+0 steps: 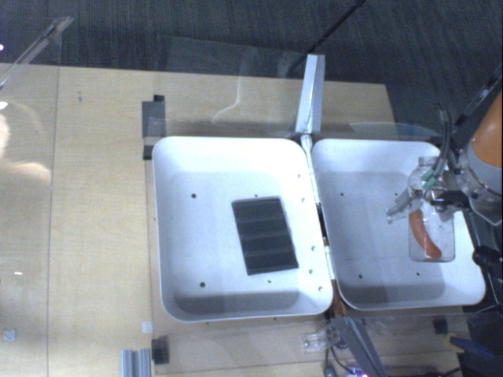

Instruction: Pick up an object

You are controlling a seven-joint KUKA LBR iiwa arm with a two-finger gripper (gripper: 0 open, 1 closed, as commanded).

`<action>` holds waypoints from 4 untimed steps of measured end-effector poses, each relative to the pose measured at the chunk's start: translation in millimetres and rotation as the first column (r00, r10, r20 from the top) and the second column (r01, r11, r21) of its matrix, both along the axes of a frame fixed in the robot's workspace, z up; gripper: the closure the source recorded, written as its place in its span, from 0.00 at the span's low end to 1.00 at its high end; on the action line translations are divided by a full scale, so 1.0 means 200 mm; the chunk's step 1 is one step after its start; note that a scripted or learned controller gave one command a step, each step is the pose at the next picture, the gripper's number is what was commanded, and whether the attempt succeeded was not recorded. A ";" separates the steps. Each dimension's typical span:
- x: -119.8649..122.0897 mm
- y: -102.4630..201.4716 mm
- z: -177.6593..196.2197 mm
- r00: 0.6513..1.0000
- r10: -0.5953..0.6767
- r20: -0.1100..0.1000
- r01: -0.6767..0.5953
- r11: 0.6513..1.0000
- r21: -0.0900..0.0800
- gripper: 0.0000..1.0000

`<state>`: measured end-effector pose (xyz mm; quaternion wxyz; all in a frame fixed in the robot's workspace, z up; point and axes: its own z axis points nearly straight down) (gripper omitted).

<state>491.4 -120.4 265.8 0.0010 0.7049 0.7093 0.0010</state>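
claw (pixel 428 199) over right bin (pixel 369 285), finger state can't be told | orange object (pixel 425 238) in clear wrapper lies just below it | advice: centre over object, descend straight, close firmly

A dark ribbed rectangular pad (pixel 265 236) lies flat, slightly askew, in the left bin; a clear container holding something orange (pixel 431 236) rests in the right bin
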 end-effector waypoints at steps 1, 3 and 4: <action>0.15 -0.22 -0.42 0.993 0.116 -0.002 -0.116 0.993 0.000 0.00; 0.31 -0.42 -0.83 0.961 0.276 0.013 -0.275 0.961 -0.007 1.00; 0.40 -0.04 -0.42 0.976 0.216 0.003 -0.216 0.976 -0.002 1.00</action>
